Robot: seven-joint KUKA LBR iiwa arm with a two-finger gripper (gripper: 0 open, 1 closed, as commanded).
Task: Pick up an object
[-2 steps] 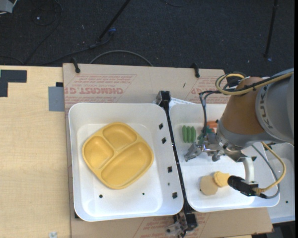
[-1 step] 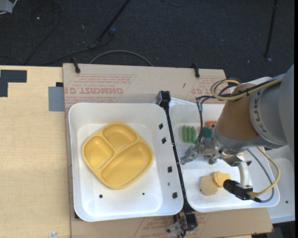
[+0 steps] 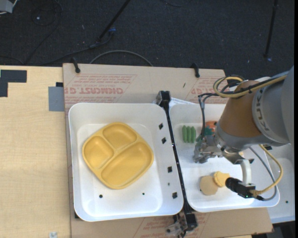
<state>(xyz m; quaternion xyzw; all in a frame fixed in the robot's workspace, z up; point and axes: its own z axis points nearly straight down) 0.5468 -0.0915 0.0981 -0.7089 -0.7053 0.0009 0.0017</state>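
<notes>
Tool (image 3: 204,153) low in right bin (image 3: 191,185), near the bin's middle, carried by grey arm (image 3: 248,118) reaching in from the right. Cannot tell from this angle whether tool is spread or pressed together: the wrist body masks its working end, and nothing is visibly pinched in it. Candidate objects are all in the right bin. Green ribbed piece (image 3: 189,134) lies to the far left of tool, near but apart from it. Tan rounded lump (image 3: 207,185), with a yellow bit (image 3: 219,178) touching it, rests on the bin floor on the near side of tool. Small orange-and-green item (image 3: 207,129) sits on the far side against the arm, too small to identify. Left bin (image 3: 89,202) holds a yellow divided plate (image 3: 117,154), lying flat, well apart from tool. Both bins sit on a cardboard sheet (image 3: 104,86) over the pale wooden surface (image 3: 25,157). Progress, judged: approach into the bin looks done, with tool at or close to floor height between green piece and tan lump. No object seen off the floor, so grasp unconfirmed. Left to do: secure one object and lift it clear of the bin.
</notes>
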